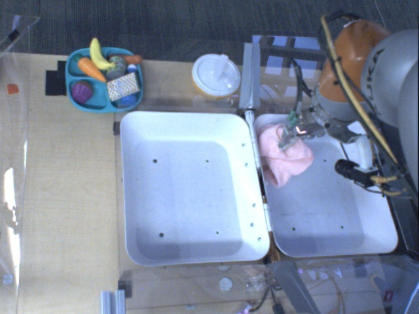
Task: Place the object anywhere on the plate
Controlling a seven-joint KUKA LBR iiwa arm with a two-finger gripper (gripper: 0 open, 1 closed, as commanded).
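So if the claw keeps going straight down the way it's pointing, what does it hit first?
Most likely the pink cloth: the claw sits over its upper edge in the right bin. Depth is unclear from this slanted view, so I cannot tell whether they already touch.

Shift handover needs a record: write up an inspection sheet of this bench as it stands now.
Surface: wooden bench bearing two shallow white bins, left bin and right bin.
Job's things: pink cloth bunched at the right bin's upper left corner; blue divided plate on the bench, left of the bins, carrying toy food.
Clutter: white lidded cup behind the left bin.
Grippers: gripper at the cloth's top edge; whether it grips, cannot tell.
Cables: yellow and black cables running along the arm.
Surroundings: dark carpet beyond the bench.
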